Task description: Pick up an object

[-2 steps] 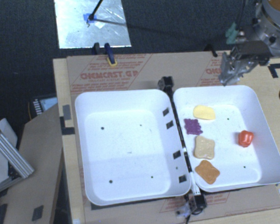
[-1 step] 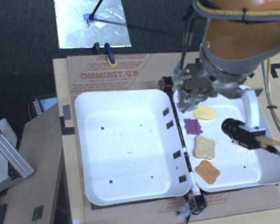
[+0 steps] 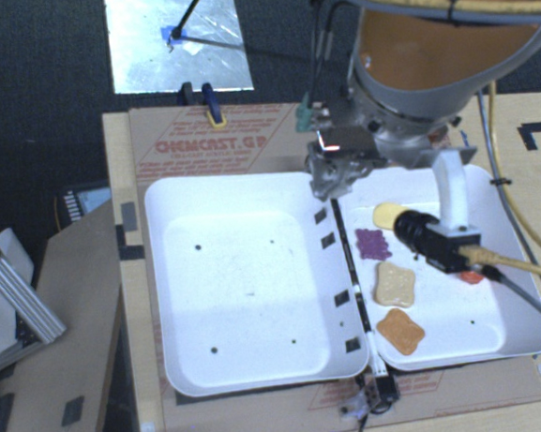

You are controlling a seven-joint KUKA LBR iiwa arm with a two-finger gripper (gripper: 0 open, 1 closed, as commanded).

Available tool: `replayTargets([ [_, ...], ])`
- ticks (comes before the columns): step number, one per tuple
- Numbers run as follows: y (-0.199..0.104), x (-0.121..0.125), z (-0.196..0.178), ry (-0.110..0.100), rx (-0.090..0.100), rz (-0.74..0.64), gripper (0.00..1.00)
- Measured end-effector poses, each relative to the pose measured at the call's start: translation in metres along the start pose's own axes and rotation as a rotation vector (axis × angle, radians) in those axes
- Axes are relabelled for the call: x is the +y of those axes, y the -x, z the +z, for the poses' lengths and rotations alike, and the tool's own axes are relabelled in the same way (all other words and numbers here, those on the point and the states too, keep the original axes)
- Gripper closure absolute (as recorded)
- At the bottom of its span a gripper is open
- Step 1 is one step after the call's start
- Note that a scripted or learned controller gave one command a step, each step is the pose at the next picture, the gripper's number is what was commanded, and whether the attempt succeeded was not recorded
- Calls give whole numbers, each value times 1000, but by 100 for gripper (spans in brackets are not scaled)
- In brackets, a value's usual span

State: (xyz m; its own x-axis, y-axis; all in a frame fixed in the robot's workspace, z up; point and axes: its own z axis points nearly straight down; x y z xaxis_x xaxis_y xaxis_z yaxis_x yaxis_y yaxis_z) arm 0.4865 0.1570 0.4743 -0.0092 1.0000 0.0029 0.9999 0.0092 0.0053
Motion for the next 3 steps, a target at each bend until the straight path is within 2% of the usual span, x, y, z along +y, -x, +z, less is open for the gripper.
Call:
replayTargets([
  [2, 2, 1, -21, 2, 1, -4, 100],
  [3, -42, 96, 8, -5, -3, 2, 100],
])
